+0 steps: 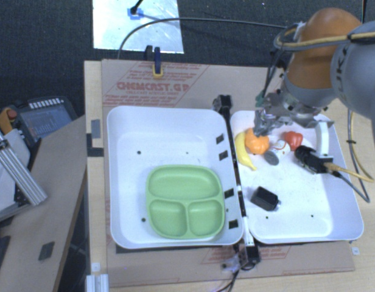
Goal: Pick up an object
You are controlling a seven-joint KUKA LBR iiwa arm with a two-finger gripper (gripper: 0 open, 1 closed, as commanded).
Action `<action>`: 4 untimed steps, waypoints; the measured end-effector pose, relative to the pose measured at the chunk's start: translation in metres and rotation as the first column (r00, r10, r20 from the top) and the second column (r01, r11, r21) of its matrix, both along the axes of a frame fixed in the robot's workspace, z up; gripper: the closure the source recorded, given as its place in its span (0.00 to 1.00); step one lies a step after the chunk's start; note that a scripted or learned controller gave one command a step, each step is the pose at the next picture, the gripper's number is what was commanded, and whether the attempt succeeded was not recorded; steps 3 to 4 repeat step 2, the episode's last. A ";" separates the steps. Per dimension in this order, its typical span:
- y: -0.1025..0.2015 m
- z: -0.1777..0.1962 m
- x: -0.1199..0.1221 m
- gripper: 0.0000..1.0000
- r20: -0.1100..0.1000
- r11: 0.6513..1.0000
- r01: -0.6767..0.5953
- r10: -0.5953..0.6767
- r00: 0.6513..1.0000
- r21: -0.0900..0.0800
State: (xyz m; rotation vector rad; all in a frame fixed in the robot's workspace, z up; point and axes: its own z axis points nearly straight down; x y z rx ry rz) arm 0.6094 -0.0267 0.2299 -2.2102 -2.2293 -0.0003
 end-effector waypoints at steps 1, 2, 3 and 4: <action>0.053 0.007 -0.019 1.00 0.001 1.000 -0.001 0.001 1.000 0.000; 0.114 0.003 -0.037 1.00 0.000 1.000 -0.002 0.002 1.000 0.001; 0.114 0.003 -0.037 1.00 0.000 1.000 -0.002 0.002 1.000 0.001; 0.114 0.003 -0.037 1.00 0.000 1.000 -0.002 0.002 1.000 0.001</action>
